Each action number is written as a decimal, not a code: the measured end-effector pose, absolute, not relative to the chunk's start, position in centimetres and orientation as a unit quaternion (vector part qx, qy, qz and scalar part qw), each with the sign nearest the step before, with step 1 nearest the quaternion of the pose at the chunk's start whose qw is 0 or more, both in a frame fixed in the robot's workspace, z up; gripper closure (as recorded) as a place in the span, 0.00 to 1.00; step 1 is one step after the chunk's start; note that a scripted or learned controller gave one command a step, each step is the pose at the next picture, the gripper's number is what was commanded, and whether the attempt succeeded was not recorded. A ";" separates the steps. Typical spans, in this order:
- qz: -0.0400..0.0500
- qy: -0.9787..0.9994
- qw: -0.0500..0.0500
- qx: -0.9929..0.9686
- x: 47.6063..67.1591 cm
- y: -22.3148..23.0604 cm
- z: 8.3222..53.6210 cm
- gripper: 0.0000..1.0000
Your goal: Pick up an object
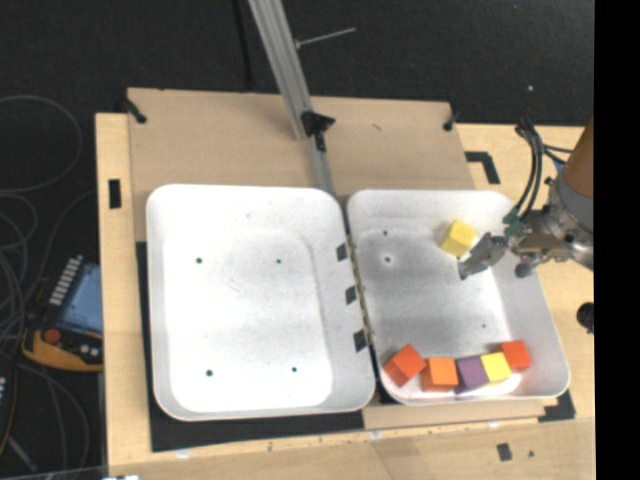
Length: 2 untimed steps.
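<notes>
While hand hovers over right bin, spread unclear; yellow block just beside it.

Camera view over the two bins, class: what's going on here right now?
A robot arm reaches in from the right, its claw low over the right bin, right beside a yellow block. Nothing is lifted yet. Five more blocks sit along that bin's near edge: two orange, one purple, one yellow, one red-orange.
</notes>
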State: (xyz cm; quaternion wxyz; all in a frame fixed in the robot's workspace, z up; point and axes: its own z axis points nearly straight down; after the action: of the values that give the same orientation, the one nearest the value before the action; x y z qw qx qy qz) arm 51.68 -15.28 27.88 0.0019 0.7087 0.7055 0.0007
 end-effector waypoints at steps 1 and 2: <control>-0.001 0.708 0.000 0.706 58.1 -17.2 19.5 0.00; -0.001 0.707 0.000 0.707 66.2 -19.8 14.0 0.00</control>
State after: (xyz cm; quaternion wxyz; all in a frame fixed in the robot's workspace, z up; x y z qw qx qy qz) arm 66.18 -19.76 13.96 -0.0004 0.7072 0.7070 -0.0006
